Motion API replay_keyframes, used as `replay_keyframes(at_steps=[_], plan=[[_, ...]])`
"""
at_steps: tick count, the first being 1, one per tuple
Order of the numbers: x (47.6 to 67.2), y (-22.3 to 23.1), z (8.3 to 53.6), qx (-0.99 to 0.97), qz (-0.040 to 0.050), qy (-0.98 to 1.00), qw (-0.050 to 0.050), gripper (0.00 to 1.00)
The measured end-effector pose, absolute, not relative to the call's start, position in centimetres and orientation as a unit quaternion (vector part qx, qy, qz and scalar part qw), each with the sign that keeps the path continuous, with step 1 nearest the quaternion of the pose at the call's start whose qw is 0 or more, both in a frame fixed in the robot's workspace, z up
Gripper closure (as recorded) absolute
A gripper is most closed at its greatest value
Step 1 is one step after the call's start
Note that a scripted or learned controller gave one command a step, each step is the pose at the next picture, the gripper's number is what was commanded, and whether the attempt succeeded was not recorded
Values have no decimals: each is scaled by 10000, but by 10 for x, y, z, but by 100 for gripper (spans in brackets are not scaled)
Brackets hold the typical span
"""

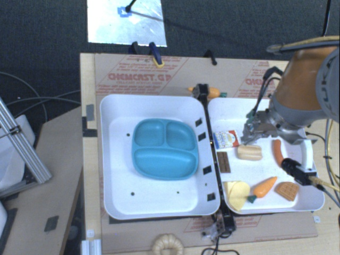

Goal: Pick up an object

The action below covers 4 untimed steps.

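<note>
Arm (pixel 305 84) comes in from the right edge of the frame, orange band up top, wrist over the right bin (pixel 319 198). Gripper (pixel 251 133) sits low in that bin's upper left part, just above the bread roll (pixel 249 152) and just right of the small red-and-white packet (pixel 225 139). Can't tell how far the claw is open or whether it has hold of anything, view too blurred there.

Right bin contents: bread roll centre-left, sausage (pixel 277 152) to its right, brown chocolate bar (pixel 223 162) by the left wall, yellow cheese wedge (pixel 237 194) lower left, carrot (pixel 263 188) lower centre, waffle cracker (pixel 287 190) lower right. All lying flat on the bin floor.

Left bin (pixel 114 142) holds a blue divided plate (pixel 164 149), roughly centred
</note>
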<state>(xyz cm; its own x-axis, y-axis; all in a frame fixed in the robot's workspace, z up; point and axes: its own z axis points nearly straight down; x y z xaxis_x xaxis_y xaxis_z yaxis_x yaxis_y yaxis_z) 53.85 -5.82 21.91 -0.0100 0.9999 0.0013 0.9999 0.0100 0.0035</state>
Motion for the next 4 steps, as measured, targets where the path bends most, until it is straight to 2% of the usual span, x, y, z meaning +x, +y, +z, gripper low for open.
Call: replay_keyframes(at_steps=[1,2,4], plan=[[558,-16,232,7040,19,7102,9,100],[565,-11,231,7051,11,7091,5,100],[556,-15,234,7070,0,7072,2,100]])
